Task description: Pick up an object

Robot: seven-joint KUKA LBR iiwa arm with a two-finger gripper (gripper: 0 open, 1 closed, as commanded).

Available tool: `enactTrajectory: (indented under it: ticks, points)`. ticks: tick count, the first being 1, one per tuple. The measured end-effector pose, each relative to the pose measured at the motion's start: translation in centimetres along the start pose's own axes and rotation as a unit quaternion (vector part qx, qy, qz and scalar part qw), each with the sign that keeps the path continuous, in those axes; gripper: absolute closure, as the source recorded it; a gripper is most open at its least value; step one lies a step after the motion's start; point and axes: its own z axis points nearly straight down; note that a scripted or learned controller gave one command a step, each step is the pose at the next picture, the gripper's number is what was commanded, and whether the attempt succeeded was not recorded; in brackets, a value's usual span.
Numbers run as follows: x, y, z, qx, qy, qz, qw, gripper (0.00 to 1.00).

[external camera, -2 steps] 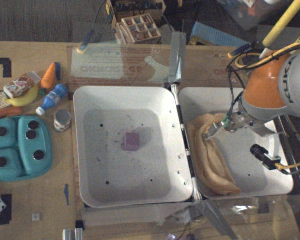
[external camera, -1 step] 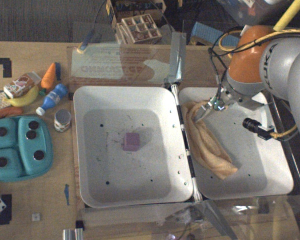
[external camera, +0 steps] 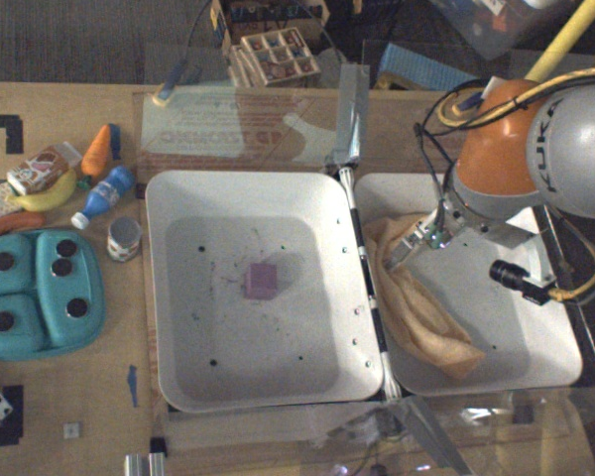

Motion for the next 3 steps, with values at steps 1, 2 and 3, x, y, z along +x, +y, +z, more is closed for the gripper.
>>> enactTrajectory:
  ticks: [1,2,3]
  points:
    - [-0.2,0.1,-1.2,-0.003,-0.001,0.002,1.0000,1.00]
    - [-1.7,3.8,-16.1,0.005,0.003,0.090,0.9960,1.00]
    - [-4.4,2.7,-10.8,0.004,0.004,-0.124,0.9923,1.00]
